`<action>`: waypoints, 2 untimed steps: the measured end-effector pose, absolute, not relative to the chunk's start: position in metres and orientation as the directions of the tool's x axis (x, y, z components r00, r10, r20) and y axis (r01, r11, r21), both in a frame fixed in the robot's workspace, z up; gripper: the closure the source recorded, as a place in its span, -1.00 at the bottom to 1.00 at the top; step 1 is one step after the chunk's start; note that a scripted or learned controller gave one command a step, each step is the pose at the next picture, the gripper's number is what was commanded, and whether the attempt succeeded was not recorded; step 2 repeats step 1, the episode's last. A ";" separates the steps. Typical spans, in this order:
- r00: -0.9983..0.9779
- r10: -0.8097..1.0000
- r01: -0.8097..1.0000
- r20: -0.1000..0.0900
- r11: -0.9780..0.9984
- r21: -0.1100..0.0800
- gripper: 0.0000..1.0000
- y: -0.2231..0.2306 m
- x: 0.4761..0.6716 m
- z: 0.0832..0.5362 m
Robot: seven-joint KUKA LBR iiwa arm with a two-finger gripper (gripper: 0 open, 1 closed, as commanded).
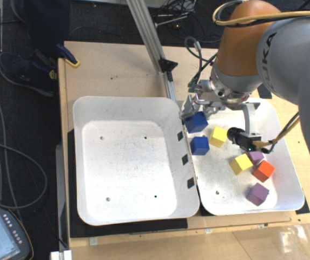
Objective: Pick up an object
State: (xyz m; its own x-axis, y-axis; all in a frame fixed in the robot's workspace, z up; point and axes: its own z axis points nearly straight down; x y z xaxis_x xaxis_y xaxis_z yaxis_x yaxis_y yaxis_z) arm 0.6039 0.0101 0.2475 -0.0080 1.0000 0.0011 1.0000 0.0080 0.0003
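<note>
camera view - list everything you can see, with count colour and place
bins: 2, white, side by side on the bench; left bin, right bin
blue blocks: 2, in the right bin near its left wall; upper one right at the gripper, lower one just below it
yellow blocks: 2, right bin; one mid-bin, one lower right of it
orange block: 1, right bin, beside the lower yellow one
purple blocks: 2, right bin; one near the front edge, one partly hidden above the orange block
bench: 1, tan wood, under both bins
arm: 1, grey with orange band, reaching in from the right
gripper: 1, over the right bin's upper left corner
</note>
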 end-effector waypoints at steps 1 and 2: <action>-0.008 1.000 1.000 0.002 0.008 0.001 1.00 0.072 0.611 0.247; -0.008 1.000 1.000 0.002 0.008 0.001 1.00 0.072 0.611 0.247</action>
